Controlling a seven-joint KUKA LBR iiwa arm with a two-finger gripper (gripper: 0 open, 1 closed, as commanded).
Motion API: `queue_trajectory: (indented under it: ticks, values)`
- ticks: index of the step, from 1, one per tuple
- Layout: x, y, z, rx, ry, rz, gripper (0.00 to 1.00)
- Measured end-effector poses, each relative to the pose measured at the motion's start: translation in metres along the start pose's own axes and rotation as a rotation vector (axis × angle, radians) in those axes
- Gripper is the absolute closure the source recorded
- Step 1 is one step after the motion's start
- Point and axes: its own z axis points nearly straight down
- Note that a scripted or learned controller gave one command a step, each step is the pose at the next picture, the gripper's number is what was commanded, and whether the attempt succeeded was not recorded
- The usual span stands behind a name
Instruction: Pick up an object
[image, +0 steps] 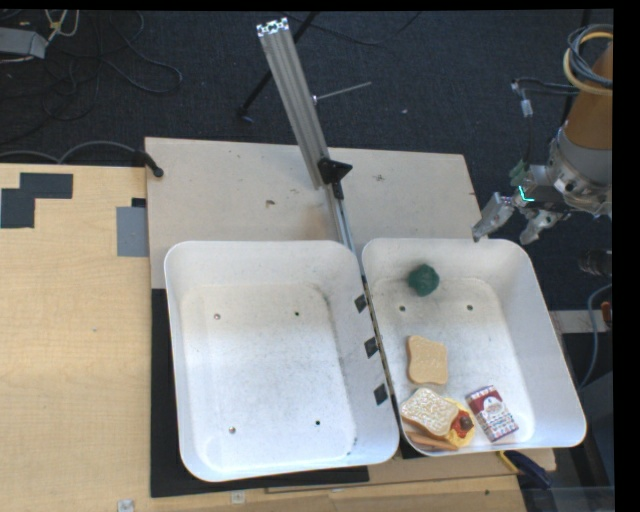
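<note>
So the tabletop (90, 330) is the biggest thing here, light wood on the left with a paler board under the far side of the bins. Two shallow white bins sit side by side on it. The left bin (265, 360) is just bare white plastic with a few small dark holes. The right bin (530, 330) has all the stuff. A long aluminium rail (300, 110) slants down from the top of the view toward the gap between the bins.

The arm (590, 110) comes in at the upper right, and its end effector (508, 218) hangs just past the far right corner of the right bin, above the rim rather than inside. Two grey fingers are spread apart with nothing between them, though it's small and a bit blurry so I'd say "looks open."

Inside the right bin: a sandwich (437, 418) at the near edge, a slice of bread (428, 360) just beyond it, a small red and white box (493, 413) right beside the sandwich, and a dark green ball (424, 279) well apart at the far end, closest to the end effector.
</note>
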Motion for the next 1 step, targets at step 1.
queue_trajectory:
  ticks: [1]
  values:
    - [0.0005, 0.0009, -0.0033, -0.004, -0.002, -0.004, 0.0]
